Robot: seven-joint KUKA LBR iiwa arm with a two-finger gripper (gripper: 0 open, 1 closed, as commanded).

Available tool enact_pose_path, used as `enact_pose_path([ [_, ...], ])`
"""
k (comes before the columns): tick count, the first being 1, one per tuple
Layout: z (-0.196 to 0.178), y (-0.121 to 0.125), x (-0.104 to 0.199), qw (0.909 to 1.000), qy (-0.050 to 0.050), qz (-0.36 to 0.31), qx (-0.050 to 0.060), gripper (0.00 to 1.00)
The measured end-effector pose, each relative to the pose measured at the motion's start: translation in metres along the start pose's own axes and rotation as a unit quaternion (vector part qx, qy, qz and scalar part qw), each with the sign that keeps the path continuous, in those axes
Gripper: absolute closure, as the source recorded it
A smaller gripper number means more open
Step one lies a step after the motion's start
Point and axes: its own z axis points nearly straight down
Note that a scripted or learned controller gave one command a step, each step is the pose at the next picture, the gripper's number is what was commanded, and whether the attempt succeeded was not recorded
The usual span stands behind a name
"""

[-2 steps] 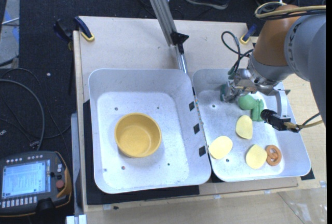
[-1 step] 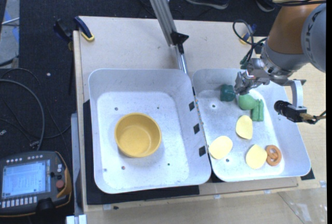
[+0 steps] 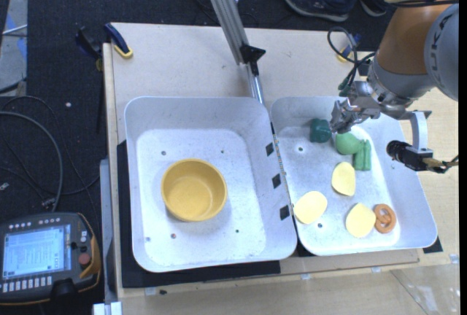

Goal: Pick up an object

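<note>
My gripper (image 3: 341, 124) hangs over the far part of the right bin (image 3: 408, 233), its tip just above and between a dark green block (image 3: 319, 131) and a light green L-shaped piece (image 3: 354, 147). Nothing shows between the fingers. Nearer the front of that bin lie three pale yellow oval pieces (image 3: 344, 179), (image 3: 311, 207), (image 3: 360, 219) and an orange pretzel-shaped ring (image 3: 384, 217). A yellow bowl (image 3: 193, 189) sits upright in the left bin (image 3: 139, 124).
A slanted metal rail (image 3: 226, 7) runs from the top of the view down to the seam between the bins. A teach pendant (image 3: 44, 254) lies at the lower left, off the bench. A cable and fitting (image 3: 416, 153) hang off the wrist over the right bin's far right side.
</note>
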Motion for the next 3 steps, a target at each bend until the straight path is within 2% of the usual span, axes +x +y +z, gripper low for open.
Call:
enact_pose_path([
  [3,-0.038,0.026,0.155,1.0000,0.002,-0.006,-0.001,1.00],
])
